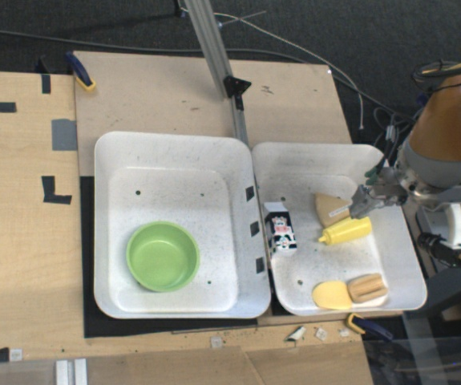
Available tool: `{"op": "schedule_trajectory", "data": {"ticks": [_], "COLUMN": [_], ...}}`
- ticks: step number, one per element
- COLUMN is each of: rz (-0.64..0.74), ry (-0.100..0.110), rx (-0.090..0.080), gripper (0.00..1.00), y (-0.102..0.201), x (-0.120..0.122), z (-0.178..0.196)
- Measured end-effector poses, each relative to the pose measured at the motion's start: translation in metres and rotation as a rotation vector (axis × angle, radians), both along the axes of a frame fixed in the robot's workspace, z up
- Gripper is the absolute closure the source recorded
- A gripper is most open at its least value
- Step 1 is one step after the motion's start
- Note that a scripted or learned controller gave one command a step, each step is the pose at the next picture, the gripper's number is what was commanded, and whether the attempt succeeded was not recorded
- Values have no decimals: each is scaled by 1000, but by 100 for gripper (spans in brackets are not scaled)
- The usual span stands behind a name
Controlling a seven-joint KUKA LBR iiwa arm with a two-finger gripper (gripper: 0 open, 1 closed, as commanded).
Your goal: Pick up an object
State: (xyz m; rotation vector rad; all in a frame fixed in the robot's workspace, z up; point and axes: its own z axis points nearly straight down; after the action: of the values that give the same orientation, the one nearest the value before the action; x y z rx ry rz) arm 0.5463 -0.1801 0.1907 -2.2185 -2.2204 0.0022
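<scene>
Round yellow piece (331, 294) beside tan block (367, 287), glossy green bowl (163, 255), end effector (361, 201) over yellow bottle (345, 231), grip state unclear

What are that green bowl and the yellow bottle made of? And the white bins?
The green bowl looks like matte moulded plastic: one even colour, soft sheen, smooth rounded rim. The yellow bottle seems glossy plastic, probably a toy, judging by its uniform colour. The white bins look like thin formed plastic with rounded corners, speckled with dark marks.

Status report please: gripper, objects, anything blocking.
Gripper low in right bin, beside yellow bottle. Nothing seen held. Tan wedge close by.
</scene>
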Motion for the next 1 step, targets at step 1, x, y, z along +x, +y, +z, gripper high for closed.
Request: {"op": "schedule_trajectory", "data": {"ticks": [1], "rz": [0], "ry": [0], "rx": [0], "gripper": [0], "y": [0], "x": [0], "z": [0]}}
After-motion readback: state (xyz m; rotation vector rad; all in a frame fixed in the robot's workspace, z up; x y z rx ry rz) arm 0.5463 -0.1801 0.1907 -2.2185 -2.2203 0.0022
